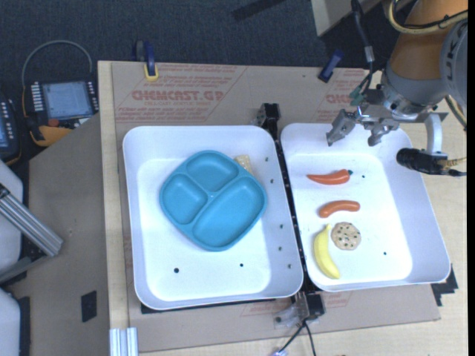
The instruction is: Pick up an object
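The gripper (358,133) hangs over the right bin's (415,199) far end, jaws spread and holding nothing. The red pepper (329,176) lies just nearer the camera, its long axis crosswise.

- White bins: two, side by side — left bin (148,273) and right bin (415,228).
- Blue divided plate (213,199): one, in the left bin, with three compartments.
- Tan item (243,163): one, partly hidden behind the plate's far edge; kind cannot be determined.
- Red chili pepper (329,176): one, in the right bin.
- Sausage (339,208): one, in the right bin.
- Banana (325,254): one, in the right bin.
- Cookie (346,236): one, in the right bin.
- Blue clamps: two at the board's far edge — one left (149,58), one right (330,64).
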### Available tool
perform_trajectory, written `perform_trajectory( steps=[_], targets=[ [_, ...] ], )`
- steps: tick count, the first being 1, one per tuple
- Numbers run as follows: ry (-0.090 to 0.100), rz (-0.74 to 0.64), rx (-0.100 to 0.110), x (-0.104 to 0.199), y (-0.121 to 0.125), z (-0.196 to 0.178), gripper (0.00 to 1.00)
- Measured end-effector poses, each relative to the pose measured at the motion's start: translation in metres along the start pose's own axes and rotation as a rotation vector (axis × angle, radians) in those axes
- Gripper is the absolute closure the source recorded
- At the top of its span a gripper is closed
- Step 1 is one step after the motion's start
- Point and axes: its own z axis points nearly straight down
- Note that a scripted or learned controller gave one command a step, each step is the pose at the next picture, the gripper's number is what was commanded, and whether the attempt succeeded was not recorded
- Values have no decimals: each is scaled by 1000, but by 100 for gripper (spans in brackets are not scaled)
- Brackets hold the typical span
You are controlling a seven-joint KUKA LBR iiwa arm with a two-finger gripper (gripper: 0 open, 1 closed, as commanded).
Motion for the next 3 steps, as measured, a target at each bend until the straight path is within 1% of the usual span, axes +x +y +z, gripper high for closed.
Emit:
perform_trajectory(
  steps=[1, 2, 3],
  targets=[
    [-2, -2, -14, 0, 3, -8, 0],
    [-2, -2, -13, -5, -1, 35, 0],
    [-1, -3, -9, 1, 3, 81, 0]
  ],
)
